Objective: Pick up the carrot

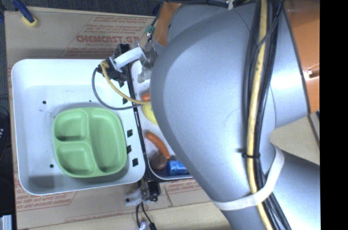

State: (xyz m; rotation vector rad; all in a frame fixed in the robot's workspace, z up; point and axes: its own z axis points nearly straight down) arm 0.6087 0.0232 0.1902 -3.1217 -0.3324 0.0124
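Overhead slanted view of the table (65, 38) with two shallow white bins. The left bin (32, 93) holds a green three-compartment tray (89, 142), lying flat in its lower half. To the right of the tray, past the wall between the bins, lies the carrot (156, 142): an orange, elongated piece whose long axis runs diagonally from upper left to lower right, its lower-right end hidden under the arm. Just below the carrot sit a brownish object (159, 161) and a blue object (176, 167); a yellow object (148, 112) lies just above it. The grey arm (217, 93) covers most of the right bin. The hand's state cannot be told from this view.
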